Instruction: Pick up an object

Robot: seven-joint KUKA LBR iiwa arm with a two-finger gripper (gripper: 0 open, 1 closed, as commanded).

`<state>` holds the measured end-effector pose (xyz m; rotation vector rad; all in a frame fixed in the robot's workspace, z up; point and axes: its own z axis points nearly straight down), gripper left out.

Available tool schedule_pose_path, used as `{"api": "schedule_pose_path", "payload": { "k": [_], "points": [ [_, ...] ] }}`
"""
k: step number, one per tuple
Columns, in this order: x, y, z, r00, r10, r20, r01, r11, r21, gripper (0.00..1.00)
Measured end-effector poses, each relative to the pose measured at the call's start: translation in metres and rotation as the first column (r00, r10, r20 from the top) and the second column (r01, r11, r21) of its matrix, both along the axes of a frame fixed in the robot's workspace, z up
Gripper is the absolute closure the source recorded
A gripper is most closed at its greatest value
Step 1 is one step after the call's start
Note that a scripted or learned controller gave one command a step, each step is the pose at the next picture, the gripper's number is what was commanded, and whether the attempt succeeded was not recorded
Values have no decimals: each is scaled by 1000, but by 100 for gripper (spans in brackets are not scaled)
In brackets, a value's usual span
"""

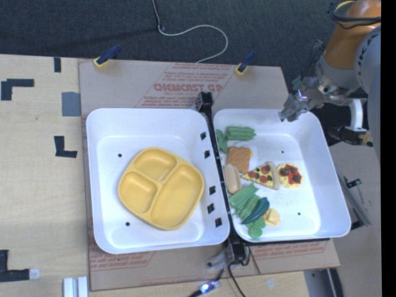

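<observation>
Step in hand: approach. The hand (pixel 289 114) hangs at the upper right corner of the right bin (pixel 322 142), over its rim, with nothing seen between its fingertips. Whether it is spread or pressed together cannot be told; the tip is small and dark against the rim.

Candidate objects all lie in the right bin, crowded toward its left wall: a green bean pod (pixel 240 132) at top, an orange toast-like piece (pixel 240 158) below it, a bread roll (pixel 232 179) just beside the wall, a pizza slice (pixel 262 174), a round pizza-like piece (pixel 289 174) just to its right, then a heap of green vegetables (pixel 249 204) with a small yellow piece (pixel 271 216). The left bin (pixel 102 135) holds a yellow divided plate (pixel 161 188).

Judgement: no object is chosen yet. The next move calls for travel leftward and down into the bin, well clear of the wall. The round pizza-like piece sits most apart and looks easiest to take; the heap risks a glancing, multi-object grip.

Hard to make out: the arm is cut off at the frame's right, and items in the green heap overlap, so their count is uncertain.
</observation>
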<state>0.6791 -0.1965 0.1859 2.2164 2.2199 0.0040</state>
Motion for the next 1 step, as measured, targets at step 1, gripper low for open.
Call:
{"api": "schedule_pose_path", "payload": {
  "k": [1],
  "points": [
    [1,0,42,1000,0,-1,0,1000,1,100]
  ]
}}
